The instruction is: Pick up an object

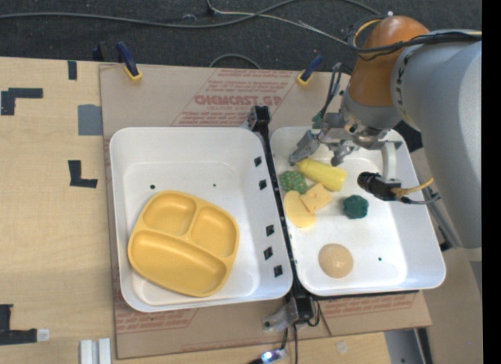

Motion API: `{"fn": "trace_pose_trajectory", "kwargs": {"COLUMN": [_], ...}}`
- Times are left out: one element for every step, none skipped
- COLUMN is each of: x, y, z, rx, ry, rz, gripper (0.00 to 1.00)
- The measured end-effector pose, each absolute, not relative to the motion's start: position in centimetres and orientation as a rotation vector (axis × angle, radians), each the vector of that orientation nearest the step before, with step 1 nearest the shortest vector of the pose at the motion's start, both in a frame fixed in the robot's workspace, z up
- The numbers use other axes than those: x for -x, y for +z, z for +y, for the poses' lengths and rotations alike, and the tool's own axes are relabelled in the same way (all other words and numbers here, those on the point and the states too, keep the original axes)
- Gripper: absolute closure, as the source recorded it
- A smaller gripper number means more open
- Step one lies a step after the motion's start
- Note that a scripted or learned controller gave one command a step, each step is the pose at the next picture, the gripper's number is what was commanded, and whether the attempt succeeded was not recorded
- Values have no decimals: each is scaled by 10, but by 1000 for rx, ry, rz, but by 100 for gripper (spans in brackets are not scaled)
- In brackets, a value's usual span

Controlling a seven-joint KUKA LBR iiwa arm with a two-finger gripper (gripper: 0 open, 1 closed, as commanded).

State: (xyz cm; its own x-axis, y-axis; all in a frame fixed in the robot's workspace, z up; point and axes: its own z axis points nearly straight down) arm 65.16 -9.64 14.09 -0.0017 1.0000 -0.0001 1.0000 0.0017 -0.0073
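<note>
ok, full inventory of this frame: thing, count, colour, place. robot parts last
bins: 2, white, side by side on the bench
divided plate: 1, yellow, three compartments, in the left bin
corn cob: 1, yellow, top of right bin, just under the gripper
leafy piece: 1, light green, right bin, left of the corn cob
cheese wedge: 1, pale yellow, right bin, below the corn cob
rounded piece: 1, pale yellow, right bin near the divider, touching the cheese wedge
dark green piece: 1, right bin, right of the cheese wedge
beige disc: 1, right bin, near the front
clamps: 2, blue and yellow, back edge of the cardboard sheet
arm: 1, grey with orange band, from the right
gripper: 1, over the back of the right bin
</note>
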Motion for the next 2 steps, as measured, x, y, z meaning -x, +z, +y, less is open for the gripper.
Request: {"fn": "trace_pose_trajectory", "kwargs": {"x": [-650,-651], "y": [86,100], "z": [-96,-94], "rx": [2217,2218], "ry": [7,2], "rz": [-2220,-2224], "gripper": [0,100]}}
